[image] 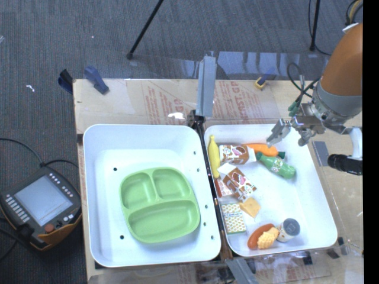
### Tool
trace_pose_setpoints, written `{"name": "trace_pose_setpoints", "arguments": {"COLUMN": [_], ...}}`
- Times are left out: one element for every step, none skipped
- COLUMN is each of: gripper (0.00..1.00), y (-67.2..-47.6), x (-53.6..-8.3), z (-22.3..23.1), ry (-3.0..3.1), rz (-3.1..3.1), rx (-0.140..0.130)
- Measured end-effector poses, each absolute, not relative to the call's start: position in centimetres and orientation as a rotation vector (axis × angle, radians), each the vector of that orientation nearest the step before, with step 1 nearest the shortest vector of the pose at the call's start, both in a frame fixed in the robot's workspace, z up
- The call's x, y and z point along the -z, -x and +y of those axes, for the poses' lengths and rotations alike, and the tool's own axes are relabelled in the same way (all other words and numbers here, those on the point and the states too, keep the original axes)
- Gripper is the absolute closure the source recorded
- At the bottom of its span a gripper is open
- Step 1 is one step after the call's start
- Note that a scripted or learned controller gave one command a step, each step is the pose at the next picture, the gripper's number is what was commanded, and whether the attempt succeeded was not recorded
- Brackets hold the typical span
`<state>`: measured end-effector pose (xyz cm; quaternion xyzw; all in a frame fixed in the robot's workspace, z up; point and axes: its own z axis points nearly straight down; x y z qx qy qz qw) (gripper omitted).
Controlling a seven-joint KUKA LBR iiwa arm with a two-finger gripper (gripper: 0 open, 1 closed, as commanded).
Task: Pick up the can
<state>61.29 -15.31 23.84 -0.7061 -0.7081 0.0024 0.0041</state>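
The can [289,229] is a small silver tin lying in the right bin's [314,188] front right corner, next to an orange-and-yellow toy [264,237]. My gripper [292,132] hangs over the back right of the same bin, well behind the can and apart from it. Its two fingers stand spread and open with nothing between them. A green bottle [276,165] and an orange carrot [262,149] lie just below and left of the fingers.
The right bin also holds a yellow banana [213,154], brown and red snack packets [234,154], a cheese wedge [251,206] and a small checked box [234,219]. A green divided plate [160,205] rests in the left bin [100,158]. A teach pendant [38,205] lies at far left.
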Motion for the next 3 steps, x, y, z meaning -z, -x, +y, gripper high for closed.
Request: {"name": "trace_pose_setpoints", "arguments": {"gripper": [0.00,0.00,1.00], "y": [-55.3,-49.0,-49.0], "x": [-19.7,-8.4,-9.0], "z": [-19.5,-20.8,-20.9], "ry": [2.274,2.236,2.237], "rz": [-2.155,-2.195,-2.185], "rx": [-0.009,-0.001,-0.004]}}
